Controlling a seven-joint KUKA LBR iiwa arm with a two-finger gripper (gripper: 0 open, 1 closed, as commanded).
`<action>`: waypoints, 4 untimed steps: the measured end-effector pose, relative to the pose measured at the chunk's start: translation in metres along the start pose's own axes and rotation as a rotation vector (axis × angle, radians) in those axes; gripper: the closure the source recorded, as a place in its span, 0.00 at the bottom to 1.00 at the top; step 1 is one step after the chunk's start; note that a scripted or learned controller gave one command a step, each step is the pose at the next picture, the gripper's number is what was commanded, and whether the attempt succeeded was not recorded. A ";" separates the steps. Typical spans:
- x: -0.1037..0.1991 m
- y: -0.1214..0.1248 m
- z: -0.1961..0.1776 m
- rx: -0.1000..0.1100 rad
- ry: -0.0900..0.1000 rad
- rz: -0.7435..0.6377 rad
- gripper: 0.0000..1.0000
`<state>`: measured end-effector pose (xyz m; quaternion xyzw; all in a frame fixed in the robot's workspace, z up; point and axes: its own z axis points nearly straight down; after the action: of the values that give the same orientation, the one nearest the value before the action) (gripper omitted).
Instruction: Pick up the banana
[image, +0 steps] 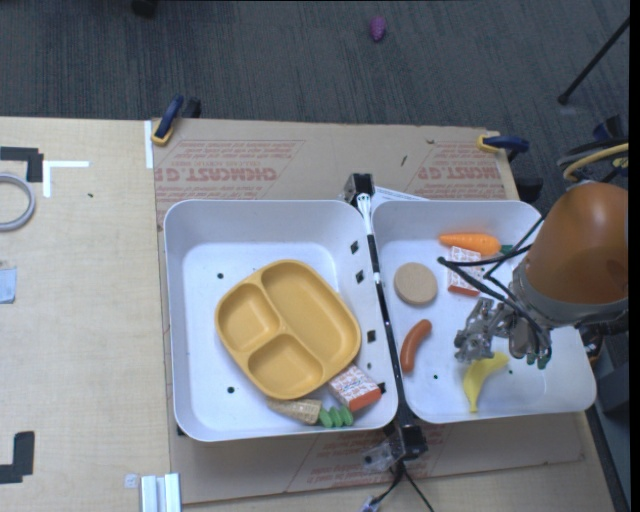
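The yellow banana lies in the right bin near its front wall, pointing from upper right to lower left. My gripper hangs just above the banana's upper end, low in the bin, under the orange band of the arm. From this slant I cannot see whether it touches the banana.
The right bin also holds a carrot, a round tan biscuit, a red sausage and a small red-and-white packet. In the left bin lie a yellow divided plate and small toy foods by the front wall.
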<state>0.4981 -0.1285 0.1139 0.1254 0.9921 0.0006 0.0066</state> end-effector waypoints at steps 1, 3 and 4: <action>0.000 0.000 0.000 0.000 0.000 -0.001 0.00; 0.005 0.034 0.021 -0.002 0.009 -0.715 0.00; 0.011 0.012 0.021 -0.004 0.010 -1.056 0.00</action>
<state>0.4908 -0.1137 0.0926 -0.3914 0.9202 -0.0003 0.0016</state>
